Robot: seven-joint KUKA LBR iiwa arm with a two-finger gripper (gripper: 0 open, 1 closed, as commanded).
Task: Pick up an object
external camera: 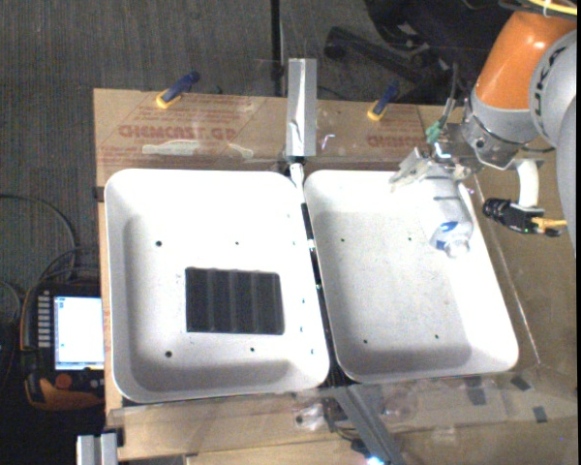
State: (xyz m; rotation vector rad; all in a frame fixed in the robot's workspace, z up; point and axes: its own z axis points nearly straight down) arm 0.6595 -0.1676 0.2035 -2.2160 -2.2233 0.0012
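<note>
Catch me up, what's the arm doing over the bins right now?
The KUKA arm reaches in from the right, its gripper at the far right corner of the right bin. A white object with blue markings lies just below it near the bin's right wall, apparently not lifted yet. The left bin holds a dark ridged rectangular block, untouched. Whether the pick has begun is unclear.

grey KUKA arm with orange band (523, 46) in from upper right, wrist angled down-left, two-finger gripper (428, 166) low at the far right corner, pale translucent fingers (407, 172) splayed out leftward, jaws look parted
</note>
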